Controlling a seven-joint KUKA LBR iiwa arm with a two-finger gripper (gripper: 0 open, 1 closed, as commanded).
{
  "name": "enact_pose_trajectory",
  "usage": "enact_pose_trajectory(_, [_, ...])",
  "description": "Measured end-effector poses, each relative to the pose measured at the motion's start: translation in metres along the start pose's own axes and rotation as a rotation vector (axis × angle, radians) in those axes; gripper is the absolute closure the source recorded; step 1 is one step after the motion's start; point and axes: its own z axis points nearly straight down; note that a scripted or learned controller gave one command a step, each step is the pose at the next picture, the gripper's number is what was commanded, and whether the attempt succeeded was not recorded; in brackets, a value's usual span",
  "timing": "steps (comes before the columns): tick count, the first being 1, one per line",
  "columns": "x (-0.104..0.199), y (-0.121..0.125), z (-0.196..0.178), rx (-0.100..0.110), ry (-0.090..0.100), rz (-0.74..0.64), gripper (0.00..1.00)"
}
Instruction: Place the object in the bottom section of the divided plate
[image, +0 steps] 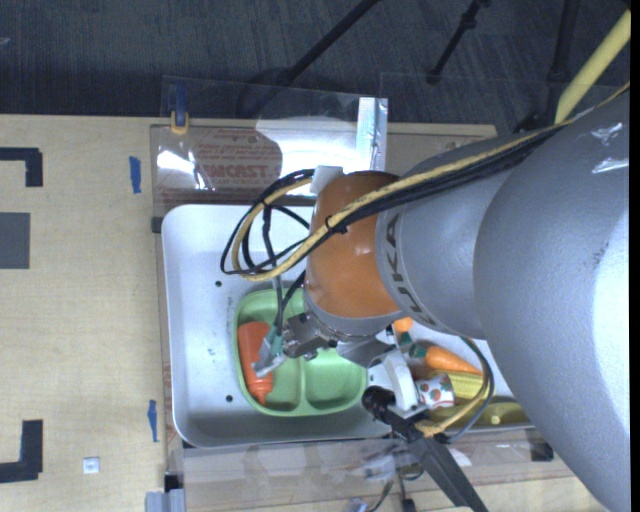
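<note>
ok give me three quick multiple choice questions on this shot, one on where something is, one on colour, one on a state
1. Where does the divided plate sit?
A. in the white bin
B. on the bare bench
C. on top of the arm

2. What colour is the plate?
A. blue
B. green
C. red

3. How does the orange object lie?
A. hanging over the bin's rim
B. on the bench outside the bin
C. inside a plate section, at the plate's left edge

Answers: 1 A, white bin floor surrounds the plate; 2 B, its sections show light green; 3 C, the orange piece rests within the plate's rim, beside the gripper.
</note>
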Motion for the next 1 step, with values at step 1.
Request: enact_pose_trajectory(1, [-0.0337, 0.0421, -0.0527, -0.006, -0.002, -0.153, 0.00])
